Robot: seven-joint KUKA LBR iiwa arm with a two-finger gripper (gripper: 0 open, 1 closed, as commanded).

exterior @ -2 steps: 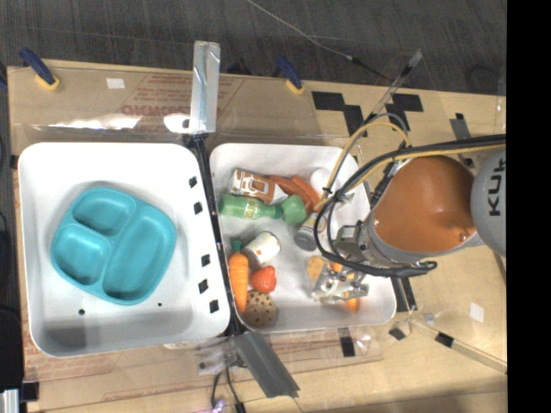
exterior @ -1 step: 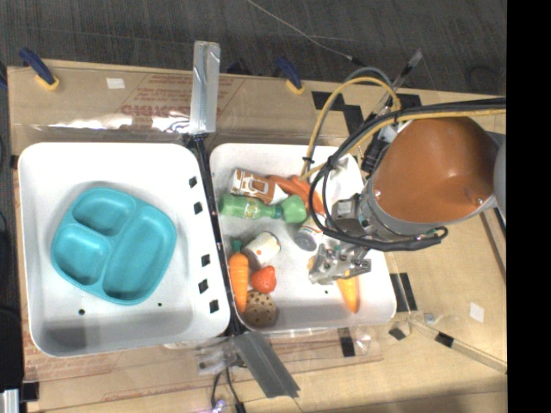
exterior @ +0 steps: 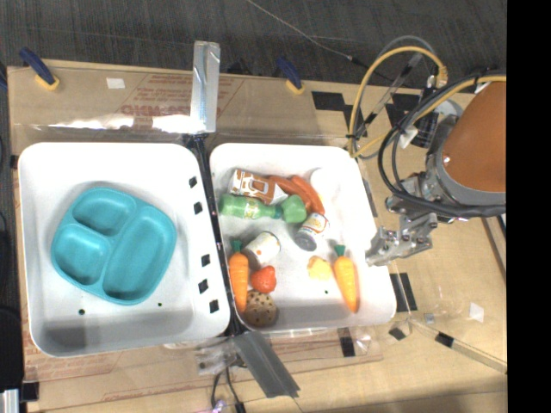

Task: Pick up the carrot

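Note:
An orange carrot (exterior: 346, 283) with a green top lies in the right bin (exterior: 357, 175), near its front right corner and pointing toward the front. A second carrot (exterior: 238, 273) lies along the same bin's left wall. My gripper (exterior: 384, 250) hangs just outside the right bin's right rim, a short way right of the first carrot and apart from it. Nothing is seen in its grasp.
The right bin also holds a green bottle (exterior: 250, 206), a small box (exterior: 252, 185), an orange-red pepper (exterior: 303, 189), cans (exterior: 263, 246), a strawberry (exterior: 263, 278) and a cookie (exterior: 261, 311). A teal divided plate (exterior: 112, 243) sits in the left bin. Cables (exterior: 392, 84) loop behind the arm.

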